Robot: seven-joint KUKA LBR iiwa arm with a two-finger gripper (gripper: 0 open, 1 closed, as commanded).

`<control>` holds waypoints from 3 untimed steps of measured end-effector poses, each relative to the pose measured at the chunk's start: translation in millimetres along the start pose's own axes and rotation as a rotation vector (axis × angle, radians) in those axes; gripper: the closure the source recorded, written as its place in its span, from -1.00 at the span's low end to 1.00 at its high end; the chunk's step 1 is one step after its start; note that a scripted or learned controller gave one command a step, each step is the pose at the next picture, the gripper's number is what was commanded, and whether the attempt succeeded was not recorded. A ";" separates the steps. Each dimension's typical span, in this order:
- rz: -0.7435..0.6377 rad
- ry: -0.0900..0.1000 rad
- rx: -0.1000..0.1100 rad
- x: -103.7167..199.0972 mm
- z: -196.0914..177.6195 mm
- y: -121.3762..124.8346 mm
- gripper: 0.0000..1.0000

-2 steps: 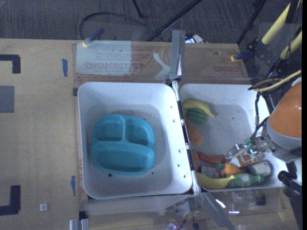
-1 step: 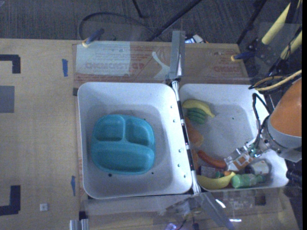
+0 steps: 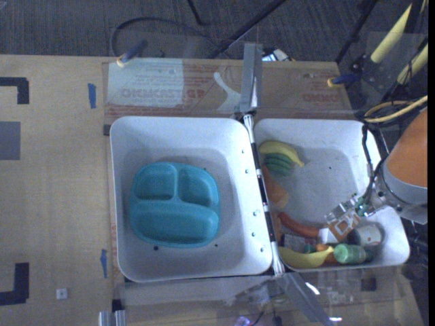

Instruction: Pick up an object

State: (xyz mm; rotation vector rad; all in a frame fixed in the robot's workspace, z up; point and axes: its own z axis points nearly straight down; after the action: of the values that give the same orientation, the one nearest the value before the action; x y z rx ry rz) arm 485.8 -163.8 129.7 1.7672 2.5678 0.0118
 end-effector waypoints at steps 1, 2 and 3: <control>0.174 0.013 0.020 7.5 -100.7 49.9 1.00; 0.079 0.013 0.018 73.3 -83.3 157.2 1.00; 0.079 0.013 0.019 73.3 -83.3 157.2 -1.00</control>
State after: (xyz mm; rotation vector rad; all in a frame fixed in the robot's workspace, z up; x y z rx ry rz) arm 604.5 -38.6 215.0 1.8807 2.5134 0.0011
